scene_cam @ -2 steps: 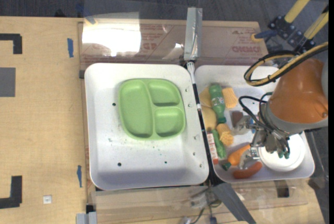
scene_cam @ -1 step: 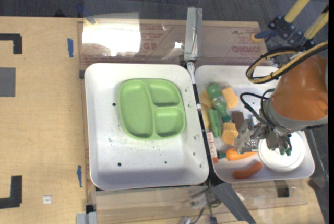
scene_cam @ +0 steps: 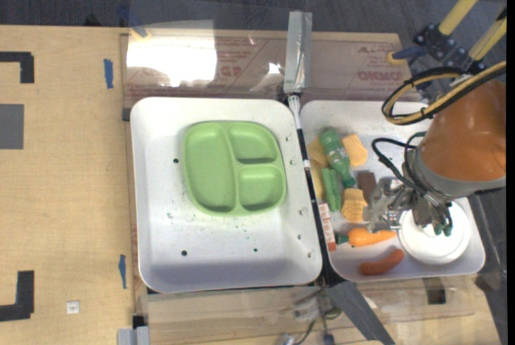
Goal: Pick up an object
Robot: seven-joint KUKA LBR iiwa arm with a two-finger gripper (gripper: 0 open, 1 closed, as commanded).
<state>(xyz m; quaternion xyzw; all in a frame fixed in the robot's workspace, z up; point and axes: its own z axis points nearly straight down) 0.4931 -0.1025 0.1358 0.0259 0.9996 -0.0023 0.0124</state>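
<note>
One green tray; two bins.

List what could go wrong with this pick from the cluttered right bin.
1. The gripper sits low among closely packed toy foods, so it may close on two items or just nudge them: the carrot and the yellow corn piece lie right beside it.
2. The white bowl under the wrist could get bumped.
3. The green bottle looks rounded and may roll or slip.
</note>
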